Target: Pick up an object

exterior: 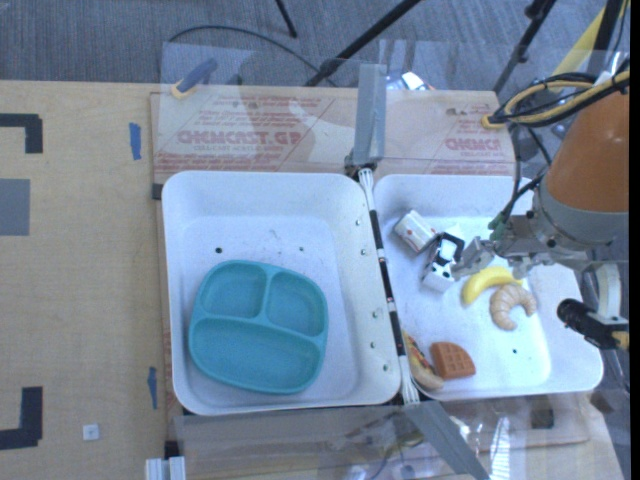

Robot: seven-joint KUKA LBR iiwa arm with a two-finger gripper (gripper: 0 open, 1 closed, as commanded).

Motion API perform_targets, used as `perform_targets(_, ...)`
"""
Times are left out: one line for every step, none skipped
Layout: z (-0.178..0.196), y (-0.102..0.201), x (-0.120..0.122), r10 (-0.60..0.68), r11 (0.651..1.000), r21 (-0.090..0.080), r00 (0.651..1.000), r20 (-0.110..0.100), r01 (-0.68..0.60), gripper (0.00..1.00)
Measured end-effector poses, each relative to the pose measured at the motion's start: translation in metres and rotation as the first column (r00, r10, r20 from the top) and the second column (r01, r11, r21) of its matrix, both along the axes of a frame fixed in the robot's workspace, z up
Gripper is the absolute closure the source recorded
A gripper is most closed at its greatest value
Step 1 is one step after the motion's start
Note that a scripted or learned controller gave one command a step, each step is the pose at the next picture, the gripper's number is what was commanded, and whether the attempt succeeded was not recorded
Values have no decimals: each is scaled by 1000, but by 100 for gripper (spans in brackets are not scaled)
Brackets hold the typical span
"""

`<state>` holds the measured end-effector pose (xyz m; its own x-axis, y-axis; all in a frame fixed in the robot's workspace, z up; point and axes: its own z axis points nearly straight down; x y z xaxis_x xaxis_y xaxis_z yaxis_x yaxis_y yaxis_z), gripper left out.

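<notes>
The right bin (570,368) holds several small items. A yellow banana (484,284) lies near its middle, with a tan croissant (512,306) just to its right. A white block (411,230) and a white-and-black piece (440,264) sit toward the bin's left side. A brown waffle (452,360) lies at the front beside a bun-like toy (421,361) against the bin wall. My gripper (482,255) hangs low over the bin, just above the banana and right of the white-and-black piece. Nothing visibly rests in it.
The left bin (200,203) holds a teal divided plate (260,326). The arm with its orange band (598,158) comes in over the right bin's far right side. Cables (545,96) loop behind it. A divider ridge (378,268) separates the bins.
</notes>
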<state>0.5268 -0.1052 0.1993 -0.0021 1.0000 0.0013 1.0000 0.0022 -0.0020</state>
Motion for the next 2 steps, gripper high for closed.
perform_targets(-103, 2, 51, -29, 1000, -1, 1000, 7, 29, 0)
perform_targets(-92, 1, 52, -33, 999, 1, 999, 10, 33, 100)
